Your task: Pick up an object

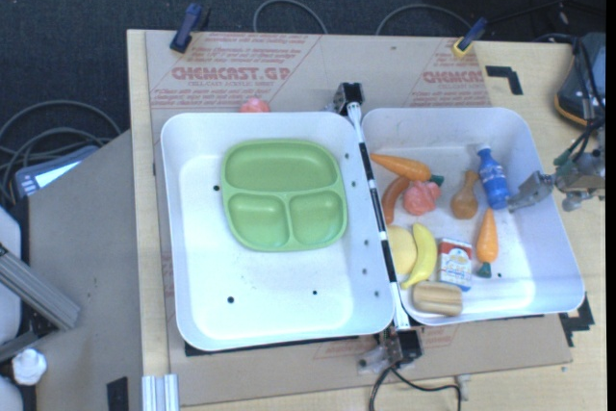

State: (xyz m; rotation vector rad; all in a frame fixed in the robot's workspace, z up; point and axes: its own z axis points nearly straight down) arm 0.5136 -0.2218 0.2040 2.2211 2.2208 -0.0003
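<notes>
Hand (539,191) poised at right bin's (549,289) right edge, just right of blue bottle (492,179); opening impossible to judge, nothing visibly gripped.

The tool (547,189) is dull grey metal, blocky and angular, with thin dark cables trailing above it.

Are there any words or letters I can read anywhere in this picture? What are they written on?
"CHEMCAST G.P", in red, on the brown protective sheet behind the left bin; smaller lines around it are too blurred to read.
"CHEMCAST" again, partly cut off, on the same sheet behind the right bin.
The small carton and the blue bottle carry labels, but their print is too small to read.
</notes>
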